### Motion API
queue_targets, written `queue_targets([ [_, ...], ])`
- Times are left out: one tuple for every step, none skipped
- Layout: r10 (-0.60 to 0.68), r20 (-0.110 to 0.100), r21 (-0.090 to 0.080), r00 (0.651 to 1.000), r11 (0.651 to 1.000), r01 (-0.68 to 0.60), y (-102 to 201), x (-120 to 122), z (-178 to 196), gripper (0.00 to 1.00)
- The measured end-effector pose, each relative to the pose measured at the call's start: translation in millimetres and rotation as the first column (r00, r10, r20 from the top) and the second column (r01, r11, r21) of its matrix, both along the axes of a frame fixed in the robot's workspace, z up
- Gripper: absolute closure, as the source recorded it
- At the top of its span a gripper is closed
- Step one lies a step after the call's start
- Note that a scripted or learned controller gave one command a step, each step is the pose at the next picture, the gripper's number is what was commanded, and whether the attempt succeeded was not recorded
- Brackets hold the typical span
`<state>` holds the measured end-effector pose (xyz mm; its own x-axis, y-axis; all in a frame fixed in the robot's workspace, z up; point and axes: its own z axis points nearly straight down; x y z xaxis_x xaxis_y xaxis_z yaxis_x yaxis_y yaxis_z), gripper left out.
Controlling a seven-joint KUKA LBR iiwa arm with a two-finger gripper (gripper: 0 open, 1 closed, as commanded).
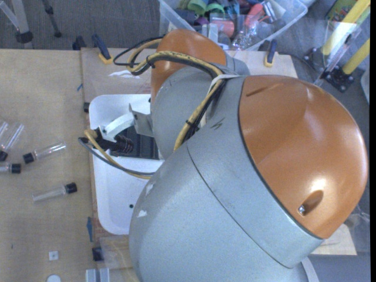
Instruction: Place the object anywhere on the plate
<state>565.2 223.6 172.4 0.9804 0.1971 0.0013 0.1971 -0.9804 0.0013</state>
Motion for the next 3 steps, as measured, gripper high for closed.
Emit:
queue_targets([
  [0.235,-0.005,0.000,0.972,0.972,-0.235,1.4,67.3,42.8,1.00],
  [0.003,-0.007,0.001,1.000,1.000,-0.003,-54.7,9.7,-54.1,1.00],
  [-0.002,-0.003,0.001,1.000,1.000,0.002,-1.0,44.1,-85.9,1.00],
])
